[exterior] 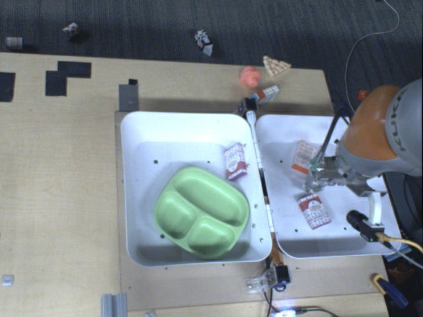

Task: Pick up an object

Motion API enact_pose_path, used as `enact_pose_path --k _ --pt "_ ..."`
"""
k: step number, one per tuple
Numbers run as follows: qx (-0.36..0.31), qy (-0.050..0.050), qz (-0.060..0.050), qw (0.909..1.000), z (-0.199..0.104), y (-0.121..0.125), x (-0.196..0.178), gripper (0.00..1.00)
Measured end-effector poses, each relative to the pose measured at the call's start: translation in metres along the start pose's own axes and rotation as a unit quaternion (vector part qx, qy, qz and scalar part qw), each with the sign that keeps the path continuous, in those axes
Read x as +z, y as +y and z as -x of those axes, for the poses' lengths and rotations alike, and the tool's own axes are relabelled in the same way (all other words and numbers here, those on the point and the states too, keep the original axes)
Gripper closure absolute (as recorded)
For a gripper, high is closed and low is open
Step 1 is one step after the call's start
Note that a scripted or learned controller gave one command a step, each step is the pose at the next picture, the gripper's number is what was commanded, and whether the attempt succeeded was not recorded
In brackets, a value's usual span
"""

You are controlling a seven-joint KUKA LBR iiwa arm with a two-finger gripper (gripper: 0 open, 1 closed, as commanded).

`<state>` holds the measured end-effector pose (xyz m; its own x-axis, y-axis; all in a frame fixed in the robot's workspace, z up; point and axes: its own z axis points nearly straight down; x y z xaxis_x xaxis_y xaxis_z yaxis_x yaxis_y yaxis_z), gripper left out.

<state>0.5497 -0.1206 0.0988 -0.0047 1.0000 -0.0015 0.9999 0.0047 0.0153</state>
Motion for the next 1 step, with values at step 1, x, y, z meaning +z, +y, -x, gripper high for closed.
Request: enact_pose_path --k 1 --pt "0.000 0.000 0.000 1.0000 0.0000 -0.0002 0.0001 0.00"
